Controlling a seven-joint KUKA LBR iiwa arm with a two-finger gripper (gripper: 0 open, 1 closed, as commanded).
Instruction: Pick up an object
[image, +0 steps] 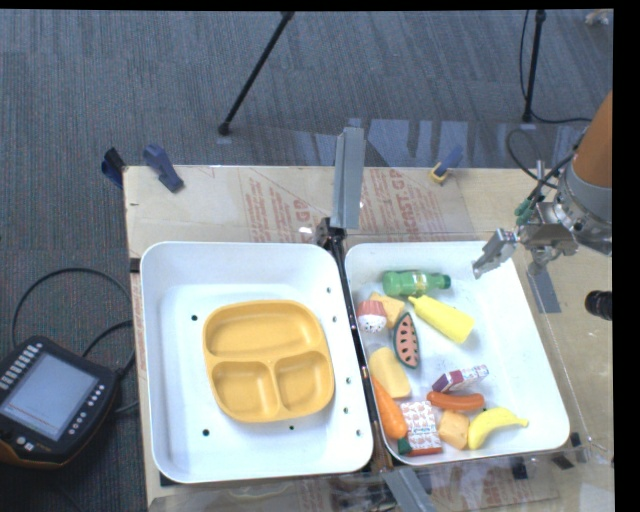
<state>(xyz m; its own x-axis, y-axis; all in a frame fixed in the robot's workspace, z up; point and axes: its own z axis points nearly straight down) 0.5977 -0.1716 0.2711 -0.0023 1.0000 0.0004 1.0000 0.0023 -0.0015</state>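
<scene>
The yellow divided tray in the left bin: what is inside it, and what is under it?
The yellow tray has three compartments, and all of them show bare yellow plastic. It lies on the floor of the left bin. The tray covers the part of the floor under it.

Floor: grey ribbed carpet (120, 80) ran across the whole top of the view and down the 9 o'clock side.
Stands: one dark tripod leg (257, 70) slanted in from 12 o'clock, and a second dark pole (531, 60) stood at 1 o'clock.
Bench: a pale board top (250, 205) with red printed lettering lay at centre.
Clamps: a blue clamp (161, 167) gripped the bench's 10 o'clock corner, with a small yellow and blue clip (444, 167) at 1 o'clock.
Post: a grey upright bar (349, 180) rose near 12 o'clock.
Pendant: a handheld control screen (48, 400) sat on the carpet at 8 o'clock, its black cable (60, 285) looping above it.
Light: it was even, with soft shadows.
</scene>
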